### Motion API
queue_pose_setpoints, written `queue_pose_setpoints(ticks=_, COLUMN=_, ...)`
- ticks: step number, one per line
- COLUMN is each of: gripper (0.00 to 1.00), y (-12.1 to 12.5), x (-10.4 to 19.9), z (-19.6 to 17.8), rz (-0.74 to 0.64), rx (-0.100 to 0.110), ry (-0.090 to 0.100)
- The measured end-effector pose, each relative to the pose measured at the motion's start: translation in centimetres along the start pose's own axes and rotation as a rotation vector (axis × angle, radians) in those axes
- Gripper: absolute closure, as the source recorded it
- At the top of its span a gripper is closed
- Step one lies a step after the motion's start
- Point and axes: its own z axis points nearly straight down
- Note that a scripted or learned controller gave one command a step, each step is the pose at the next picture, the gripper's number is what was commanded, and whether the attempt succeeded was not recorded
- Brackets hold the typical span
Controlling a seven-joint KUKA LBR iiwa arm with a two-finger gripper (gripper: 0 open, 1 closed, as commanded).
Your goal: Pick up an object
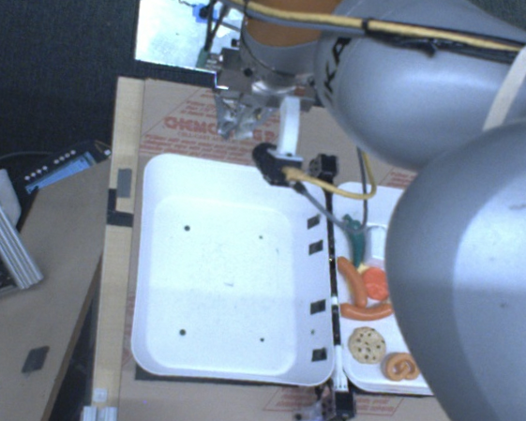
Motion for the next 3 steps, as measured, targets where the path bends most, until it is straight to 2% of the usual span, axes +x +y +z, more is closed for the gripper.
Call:
queue_pose_setpoints(ticks=2, gripper=1.00, y=0.0, x=0.8, z=0.2, rz=0.001, rx=0.000, ry=0.000)
queue_pose_setpoints(ticks=3, gripper=1.00, y=0.0, x=0.8, z=1.6, rz=0.001, rx=0.000, ry=-0.001)
